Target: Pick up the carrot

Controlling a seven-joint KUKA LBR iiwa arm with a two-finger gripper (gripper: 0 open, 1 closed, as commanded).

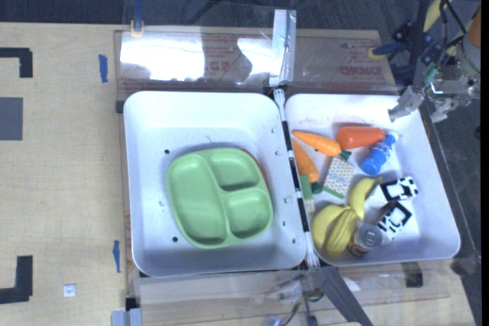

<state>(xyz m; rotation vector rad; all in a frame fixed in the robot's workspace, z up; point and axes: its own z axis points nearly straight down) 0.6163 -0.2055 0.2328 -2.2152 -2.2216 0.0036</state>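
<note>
An orange carrot (pixel 316 141) lies in the right bin (pixel 439 195) near its far left, pointing left, with its green end toward the bin's middle. A second, thinner carrot (pixel 303 163) rests along that bin's left wall. Just behind them lies a fatter orange-red toy vegetable (pixel 361 136). My gripper (pixel 420 106) hangs over the right bin's far right corner, well to the right of the carrots. Its fingers are spread open and there is nothing between them.
The right bin also holds a blue bottle (pixel 377 156), yellow bananas (pixel 341 219), a can (pixel 367 238), a black-and-white toy (pixel 396 204) and a speckled packet (pixel 337 176). A green divided plate (pixel 220 196) sits in the left bin (pixel 153 126).
</note>
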